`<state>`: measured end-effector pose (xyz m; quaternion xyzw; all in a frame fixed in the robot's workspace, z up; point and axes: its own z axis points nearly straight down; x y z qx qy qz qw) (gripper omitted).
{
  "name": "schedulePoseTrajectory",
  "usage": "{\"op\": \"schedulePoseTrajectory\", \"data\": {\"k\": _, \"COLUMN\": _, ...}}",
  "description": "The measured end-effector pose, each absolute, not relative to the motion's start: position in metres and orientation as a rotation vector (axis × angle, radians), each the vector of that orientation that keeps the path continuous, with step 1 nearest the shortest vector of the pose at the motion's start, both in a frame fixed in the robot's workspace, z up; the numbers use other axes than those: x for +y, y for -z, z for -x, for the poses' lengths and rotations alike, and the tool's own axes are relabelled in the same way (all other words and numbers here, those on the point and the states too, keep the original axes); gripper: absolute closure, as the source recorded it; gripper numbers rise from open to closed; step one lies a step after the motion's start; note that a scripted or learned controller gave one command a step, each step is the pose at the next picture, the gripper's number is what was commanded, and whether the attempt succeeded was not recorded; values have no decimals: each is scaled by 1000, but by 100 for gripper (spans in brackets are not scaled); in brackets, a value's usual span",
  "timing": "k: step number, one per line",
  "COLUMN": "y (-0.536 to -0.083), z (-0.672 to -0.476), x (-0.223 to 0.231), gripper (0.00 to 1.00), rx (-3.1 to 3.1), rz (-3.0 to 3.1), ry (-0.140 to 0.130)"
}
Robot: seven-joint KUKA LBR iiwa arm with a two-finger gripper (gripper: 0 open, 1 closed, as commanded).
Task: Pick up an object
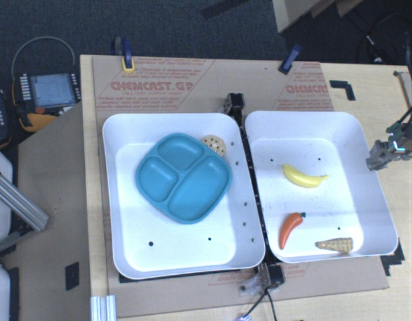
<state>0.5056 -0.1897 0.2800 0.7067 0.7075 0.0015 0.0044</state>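
In the right bin (366, 136) a yellow banana (303, 176) lies near the middle. A red-orange chili pepper (291, 229) rests in front of it, and a tan cone-shaped pastry (335, 245) sits by the front wall. The left bin (116, 199) holds a blue divided plate (184, 186) with a round cookie (213, 144) at its far right edge. My gripper (382, 156) hangs at the right bin's right rim, small and grey, well to the right of the banana and apart from every object.
The bins stand on a cardboard sheet (213, 79) fixed with clamps (128, 57) at the back. A black bracket (234, 103) sits between the bins at the rear. A handheld screen unit (51, 89) lies off the bench at far left.
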Motion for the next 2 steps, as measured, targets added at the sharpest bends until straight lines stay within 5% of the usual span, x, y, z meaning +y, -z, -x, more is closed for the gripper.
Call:
{"op": "schedulePoseTrajectory", "data": {"k": 1, "y": -288, "z": -506, "x": -190, "gripper": 100, "rx": 2220, "rz": -2217, "ry": -2}}
{"op": "schedulePoseTrajectory", "data": {"k": 2, "y": -267, "z": -510, "x": -136, "gripper": 100, "rx": 2230, "rz": -2219, "ry": -1}}
